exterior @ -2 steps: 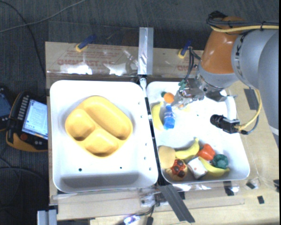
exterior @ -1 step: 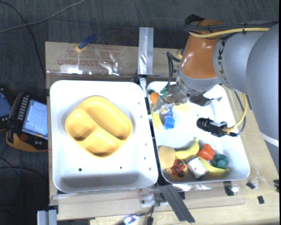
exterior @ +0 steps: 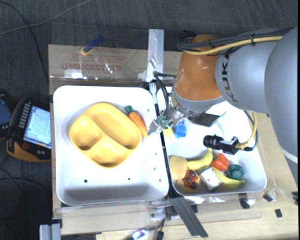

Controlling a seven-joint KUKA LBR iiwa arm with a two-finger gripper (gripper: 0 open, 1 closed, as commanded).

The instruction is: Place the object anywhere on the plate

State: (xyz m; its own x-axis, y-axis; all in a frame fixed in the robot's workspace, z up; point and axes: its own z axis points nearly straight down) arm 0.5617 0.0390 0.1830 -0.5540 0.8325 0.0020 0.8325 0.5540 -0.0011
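A yellow plate (exterior: 104, 133) with divided sections lies in the left bin (exterior: 90, 184). A small orange carrot (exterior: 135, 118) with a green top rests against the plate's right rim, partly on it. My gripper (exterior: 157, 125) hangs over the wall between the two bins, just right of the carrot and a little apart from it. A small blue object (exterior: 180, 130) sits just right of the gripper, over the right bin (exterior: 255, 176).
The right bin's front holds a banana (exterior: 202, 161), a red pepper (exterior: 220, 162), a green item (exterior: 235, 171), a white block (exterior: 210, 178), a tan piece (exterior: 177, 166) and a small dark red toy (exterior: 190, 179). The arm covers that bin's back.
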